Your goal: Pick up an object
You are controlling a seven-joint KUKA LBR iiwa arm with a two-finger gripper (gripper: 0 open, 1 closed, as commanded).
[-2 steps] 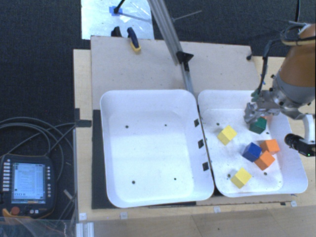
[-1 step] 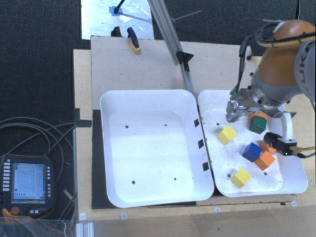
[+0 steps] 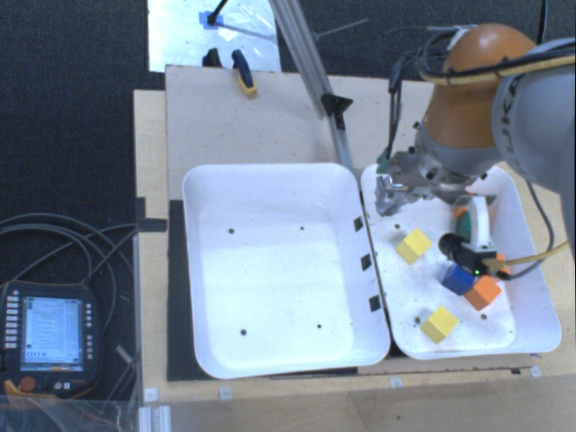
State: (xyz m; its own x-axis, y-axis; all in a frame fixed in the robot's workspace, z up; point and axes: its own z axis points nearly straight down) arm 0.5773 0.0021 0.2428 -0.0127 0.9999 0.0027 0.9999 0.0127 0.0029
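Nearest the front edge of the bench, a yellow block lies on the floor of the white bin that the arm is working over. Behind it, a blue block and an orange block sit touching each other. A second yellow block lies further back and toward the divider between the two bins. The neighbouring bin has nothing in it that I can see.

As I judge it, the pick is not yet made. Every block I can count rests flat on the bin floor, and none of them hangs from the robot. The grasp, the lift and the carry all seem to be left to do.

The arm comes in from the side and bends down steeply, its orange band high over the back of the bin and its wrist pointing downward. The gripper is low in the back corner of that bin, close to the divider. It is just behind the second yellow block but apart from it, and well apart from the blue and orange pair. From where I stand I cannot tell whether the claw is open or closed, nor whether it touches the bin floor. I see no object in it. That nearby yellow block looks to me like the likeliest target.
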